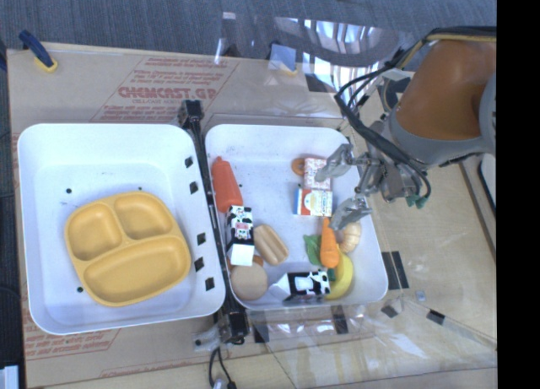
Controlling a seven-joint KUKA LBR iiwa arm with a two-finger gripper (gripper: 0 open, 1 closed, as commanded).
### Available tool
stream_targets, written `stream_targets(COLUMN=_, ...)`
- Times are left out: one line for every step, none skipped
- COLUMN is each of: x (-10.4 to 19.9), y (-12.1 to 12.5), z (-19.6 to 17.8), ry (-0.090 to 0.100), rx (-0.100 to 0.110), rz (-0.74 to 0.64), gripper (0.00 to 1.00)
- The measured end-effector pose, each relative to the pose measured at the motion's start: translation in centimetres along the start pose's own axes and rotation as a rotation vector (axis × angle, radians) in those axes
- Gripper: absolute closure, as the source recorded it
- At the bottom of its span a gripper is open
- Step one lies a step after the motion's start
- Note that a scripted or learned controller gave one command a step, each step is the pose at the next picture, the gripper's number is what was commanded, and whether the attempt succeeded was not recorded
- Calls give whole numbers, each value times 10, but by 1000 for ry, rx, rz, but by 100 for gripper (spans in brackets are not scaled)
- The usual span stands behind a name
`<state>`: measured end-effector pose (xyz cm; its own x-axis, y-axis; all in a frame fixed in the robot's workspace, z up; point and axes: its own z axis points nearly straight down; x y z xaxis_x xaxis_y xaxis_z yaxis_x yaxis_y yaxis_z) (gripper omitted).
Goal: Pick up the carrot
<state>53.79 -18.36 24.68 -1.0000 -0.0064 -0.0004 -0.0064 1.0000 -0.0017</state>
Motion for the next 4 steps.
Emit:
stream_targets(x=19, y=-13, z=154, ry=-5, rx=1, rz=-24, gripper=0)
stream_targets(x=17, y=-10, z=143, ry=-7, rx=1, rz=-35, gripper=100)
stream_targets(x=-8, y=-26, z=60, ry=-11, rx=3, rz=45, gripper=100)
stream_targets(x=-6, y=-25, z=64, ry=-3, rx=0, rz=45, gripper=0)
